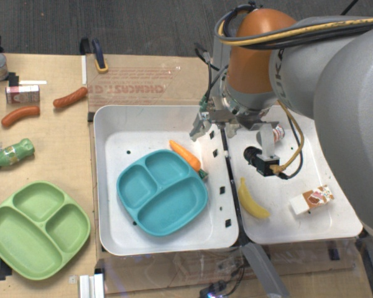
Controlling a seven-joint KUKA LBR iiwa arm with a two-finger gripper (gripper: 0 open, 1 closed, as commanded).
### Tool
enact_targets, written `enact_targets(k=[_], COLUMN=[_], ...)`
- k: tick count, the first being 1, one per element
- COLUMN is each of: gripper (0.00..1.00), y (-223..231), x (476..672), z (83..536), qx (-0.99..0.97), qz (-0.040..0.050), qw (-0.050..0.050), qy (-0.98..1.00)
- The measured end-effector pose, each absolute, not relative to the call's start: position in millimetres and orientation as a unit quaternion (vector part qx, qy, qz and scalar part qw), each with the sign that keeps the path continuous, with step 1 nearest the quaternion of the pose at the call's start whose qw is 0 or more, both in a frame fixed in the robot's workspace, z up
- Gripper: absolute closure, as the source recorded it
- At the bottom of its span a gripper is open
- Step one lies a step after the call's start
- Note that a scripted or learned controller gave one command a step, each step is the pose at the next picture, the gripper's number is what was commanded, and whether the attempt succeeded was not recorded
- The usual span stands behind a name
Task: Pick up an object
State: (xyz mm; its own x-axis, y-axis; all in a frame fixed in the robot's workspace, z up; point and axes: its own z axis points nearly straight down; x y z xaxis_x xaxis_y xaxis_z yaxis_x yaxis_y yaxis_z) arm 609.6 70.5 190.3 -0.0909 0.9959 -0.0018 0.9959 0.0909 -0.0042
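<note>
Far to the gripper's left on the worktop [50, 160], one green divided plate [37, 228], one green bottle [11, 154] and two sausages [20, 115] [69, 97] are seen. In the left bin [112, 228], one teal divided plate [163, 193] and one carrot [185, 154] lie below-left of the gripper [205, 124], which is poised over the bins' shared rim; whether it is parted or closed cannot be told. In the right bin [336, 225], one banana [253, 202] and one small carton [311, 200] are found below-right.

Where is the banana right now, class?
The banana lies in the right bin, near its left wall, with the small carton to its right in the camera view.

Even, bright light (soft shadows)
</note>
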Motion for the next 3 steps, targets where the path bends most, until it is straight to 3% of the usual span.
enact_targets(k=[1, 2, 3], gripper=[0.0, 1.0, 1.0], y=[196, 193, 140], x=[595.4, 599.3, 609.9], z=[91, 103, 336], qx=[-0.705, -0.707, -0.591], qz=[0.0016, -0.0031, 0.0007], qw=[0.0, -0.004, -0.001], qy=[-0.709, -0.708, -0.806])
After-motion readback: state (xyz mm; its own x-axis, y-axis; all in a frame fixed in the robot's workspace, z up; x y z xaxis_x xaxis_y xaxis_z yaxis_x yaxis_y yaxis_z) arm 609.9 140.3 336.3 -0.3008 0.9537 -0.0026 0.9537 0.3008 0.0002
